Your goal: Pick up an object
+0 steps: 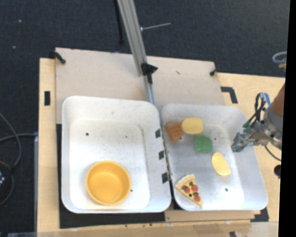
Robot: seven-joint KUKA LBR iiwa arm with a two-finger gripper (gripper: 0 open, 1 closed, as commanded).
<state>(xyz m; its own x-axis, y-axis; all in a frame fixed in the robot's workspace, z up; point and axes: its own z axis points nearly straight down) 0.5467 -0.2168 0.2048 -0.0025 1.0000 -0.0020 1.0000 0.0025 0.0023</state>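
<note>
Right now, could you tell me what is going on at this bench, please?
A robot arm reaches in from the right, and its gripper sits at the right edge of the right bin, with nothing seen between its fingers. That bin holds a yellow oval piece nearest the gripper, a green block, a yellow round piece, an orange-brown piece and a toy pizza slice. The left bin holds a yellow bowl. Nothing has been picked up yet.

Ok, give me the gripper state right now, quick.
Gripper: cannot be told whether open or closed; it sits over the right bin's right edge, nothing seen held.
</note>
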